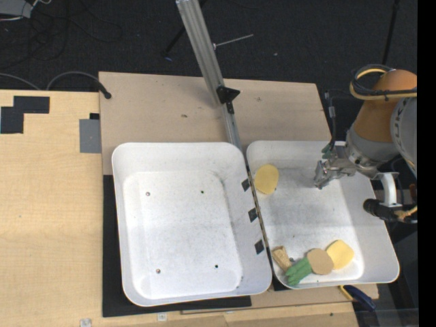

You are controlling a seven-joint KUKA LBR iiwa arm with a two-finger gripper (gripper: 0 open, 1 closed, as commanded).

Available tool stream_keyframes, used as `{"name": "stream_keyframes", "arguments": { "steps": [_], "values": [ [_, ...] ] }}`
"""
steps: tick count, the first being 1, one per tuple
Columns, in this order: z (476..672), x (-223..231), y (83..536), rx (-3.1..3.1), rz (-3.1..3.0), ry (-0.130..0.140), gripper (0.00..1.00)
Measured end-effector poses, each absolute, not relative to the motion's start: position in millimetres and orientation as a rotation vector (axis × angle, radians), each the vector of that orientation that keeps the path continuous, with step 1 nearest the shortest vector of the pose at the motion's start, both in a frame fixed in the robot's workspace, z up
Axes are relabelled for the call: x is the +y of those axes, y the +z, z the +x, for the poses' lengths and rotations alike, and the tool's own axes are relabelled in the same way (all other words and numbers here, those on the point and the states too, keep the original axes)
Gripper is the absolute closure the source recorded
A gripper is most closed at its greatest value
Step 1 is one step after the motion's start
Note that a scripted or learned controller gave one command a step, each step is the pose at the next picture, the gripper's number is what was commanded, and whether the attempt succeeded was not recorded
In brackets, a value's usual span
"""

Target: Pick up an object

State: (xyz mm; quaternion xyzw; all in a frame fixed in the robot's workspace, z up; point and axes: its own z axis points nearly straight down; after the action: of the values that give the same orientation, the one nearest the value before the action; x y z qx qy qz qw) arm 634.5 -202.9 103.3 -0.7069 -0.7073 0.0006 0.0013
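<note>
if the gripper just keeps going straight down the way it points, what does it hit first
Most likely the bare floor of the right bin. The gripper points down over an open patch, with the yellow disc off to the side. Its height above the floor is hard to judge.

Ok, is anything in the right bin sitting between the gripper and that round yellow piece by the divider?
Nothing visible. The gripper hangs over the right white bin; the round yellow piece lies to its left in the view, with bare bin floor between. The other objects sit at the near edge.
</note>
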Motion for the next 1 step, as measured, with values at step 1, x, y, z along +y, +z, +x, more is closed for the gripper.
{"name": "stream_keyframes", "arguments": {
  "steps": [1],
  "values": [
    [639.5, -194.5, 160.5, -2.227, -2.221, -0.004, 1.00]
  ]
}}
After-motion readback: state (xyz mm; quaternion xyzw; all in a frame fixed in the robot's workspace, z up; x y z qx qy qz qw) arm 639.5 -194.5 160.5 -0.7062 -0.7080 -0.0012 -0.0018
